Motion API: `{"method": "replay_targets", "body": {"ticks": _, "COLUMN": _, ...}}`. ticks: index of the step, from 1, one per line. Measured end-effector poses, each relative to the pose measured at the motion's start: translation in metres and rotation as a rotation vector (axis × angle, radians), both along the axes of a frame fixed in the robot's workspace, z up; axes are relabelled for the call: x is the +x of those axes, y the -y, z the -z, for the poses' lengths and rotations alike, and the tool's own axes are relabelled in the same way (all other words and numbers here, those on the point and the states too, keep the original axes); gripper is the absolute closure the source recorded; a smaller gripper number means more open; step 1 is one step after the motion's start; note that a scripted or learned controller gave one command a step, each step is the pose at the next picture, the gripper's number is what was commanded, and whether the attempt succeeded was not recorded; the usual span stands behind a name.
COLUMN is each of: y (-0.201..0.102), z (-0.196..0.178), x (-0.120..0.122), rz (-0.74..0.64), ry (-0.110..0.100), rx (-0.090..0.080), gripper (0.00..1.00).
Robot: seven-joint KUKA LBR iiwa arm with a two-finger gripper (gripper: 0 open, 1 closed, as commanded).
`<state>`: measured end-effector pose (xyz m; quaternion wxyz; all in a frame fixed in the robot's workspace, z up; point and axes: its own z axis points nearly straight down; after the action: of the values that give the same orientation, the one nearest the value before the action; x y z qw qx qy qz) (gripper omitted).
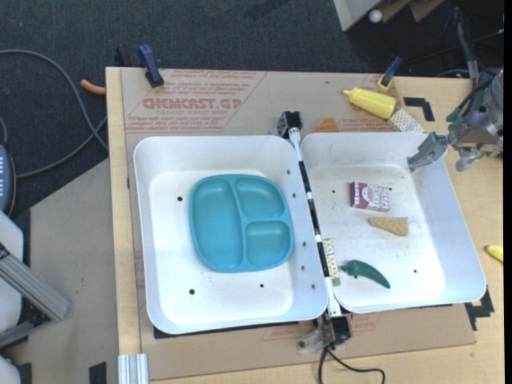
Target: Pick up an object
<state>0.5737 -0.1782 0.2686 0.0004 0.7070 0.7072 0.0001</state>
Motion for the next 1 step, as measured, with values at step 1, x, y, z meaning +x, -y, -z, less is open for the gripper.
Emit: {"method": "replay_targets", "body": {"ticks": 1, "y": -0.0654, "z": 0.1274, "x": -0.0183, "rz": -0.001, "ry": -0.002, "rx": 0.001, "gripper": 0.00}}
